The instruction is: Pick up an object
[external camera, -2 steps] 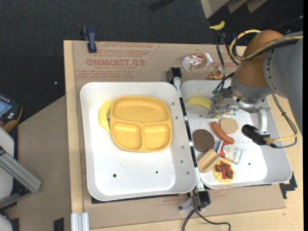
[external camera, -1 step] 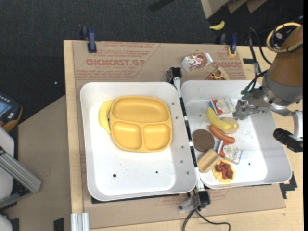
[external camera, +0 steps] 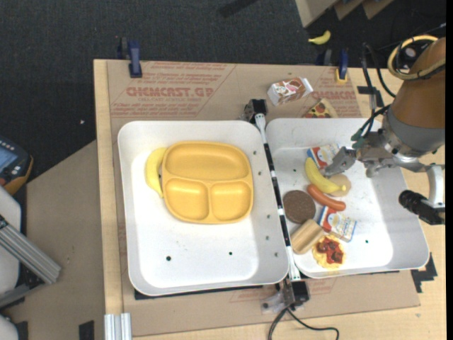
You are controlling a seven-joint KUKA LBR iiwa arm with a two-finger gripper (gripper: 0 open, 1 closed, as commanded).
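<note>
The right bin (external camera: pixel 396 250) holds several toy foods. There is a yellow banana (external camera: pixel 320 177), a red sausage (external camera: pixel 327 198), a round brown cookie (external camera: pixel 298 205), a tan bread roll (external camera: pixel 306 235), a pizza slice (external camera: pixel 328 252), a small printed packet (external camera: pixel 343 225) and a carton (external camera: pixel 324 153). My gripper (external camera: pixel 342 161) reaches in from the right, low over the bin's upper middle. Its tip sits just right of the carton and above the banana's far end. I see nothing held in it.
The left bin (external camera: pixel 212 268) carries a yellow divided tray (external camera: pixel 207 180) with a yellow banana-like piece (external camera: pixel 152 170) tucked under its left edge. Behind the bins, a small carton (external camera: pixel 289 90) and a pizza piece (external camera: pixel 320 109) lie on the bench. Cables run near the arm's wrist (external camera: pixel 414 129).
</note>
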